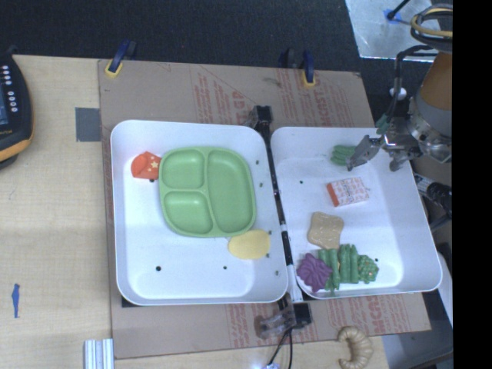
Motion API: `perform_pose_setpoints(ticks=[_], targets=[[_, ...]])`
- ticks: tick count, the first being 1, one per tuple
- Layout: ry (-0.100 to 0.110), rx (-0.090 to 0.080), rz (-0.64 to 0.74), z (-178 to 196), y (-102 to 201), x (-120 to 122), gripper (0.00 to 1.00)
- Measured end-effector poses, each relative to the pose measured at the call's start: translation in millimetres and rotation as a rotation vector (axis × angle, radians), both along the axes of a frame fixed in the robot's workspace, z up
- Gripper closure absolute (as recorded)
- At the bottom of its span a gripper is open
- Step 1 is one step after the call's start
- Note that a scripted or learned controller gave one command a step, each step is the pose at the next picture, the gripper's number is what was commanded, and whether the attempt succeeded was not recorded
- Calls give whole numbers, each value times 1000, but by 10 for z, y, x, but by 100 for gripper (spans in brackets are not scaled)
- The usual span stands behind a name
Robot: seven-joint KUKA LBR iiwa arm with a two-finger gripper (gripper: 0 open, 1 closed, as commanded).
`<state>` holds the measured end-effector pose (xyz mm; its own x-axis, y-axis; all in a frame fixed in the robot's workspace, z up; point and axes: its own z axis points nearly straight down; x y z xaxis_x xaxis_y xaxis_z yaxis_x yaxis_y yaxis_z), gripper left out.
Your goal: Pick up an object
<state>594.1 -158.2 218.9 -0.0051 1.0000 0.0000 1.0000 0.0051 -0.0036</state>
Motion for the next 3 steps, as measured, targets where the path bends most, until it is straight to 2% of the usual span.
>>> perform_pose_setpoints(ticks=[1,2,3], targets=[[6,1,3,-1147,250,40,0],[-3,-1,0,-1272,-128,632,0],[3,1,4,-1275,337,176,0]])
